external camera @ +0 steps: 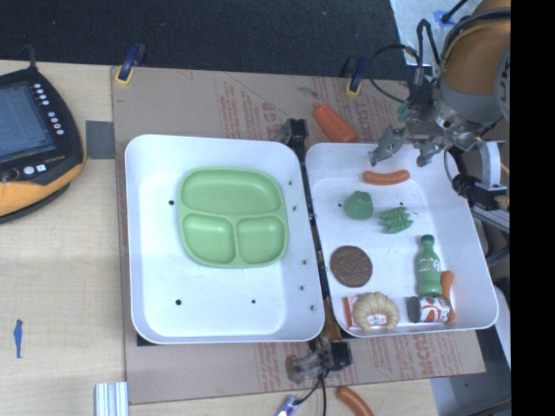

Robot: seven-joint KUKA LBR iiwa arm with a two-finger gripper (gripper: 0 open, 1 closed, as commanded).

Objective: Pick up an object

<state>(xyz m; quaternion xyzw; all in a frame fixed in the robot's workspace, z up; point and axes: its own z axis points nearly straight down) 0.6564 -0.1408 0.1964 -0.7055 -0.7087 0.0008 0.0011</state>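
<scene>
Fingers [382,152] spread apart above sausage [385,178], gripping nothing

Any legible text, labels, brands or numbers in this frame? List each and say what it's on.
Nothing reads clearly enough to quote.
Cardboard sheet: faint red printed lettering, too blurred to read.
Green bottle: label too small to read.
Small can: red and white label, illegible.
Packaged bun: red label strip, illegible.
Teach pendant: screen and buttons, no readable characters.
</scene>
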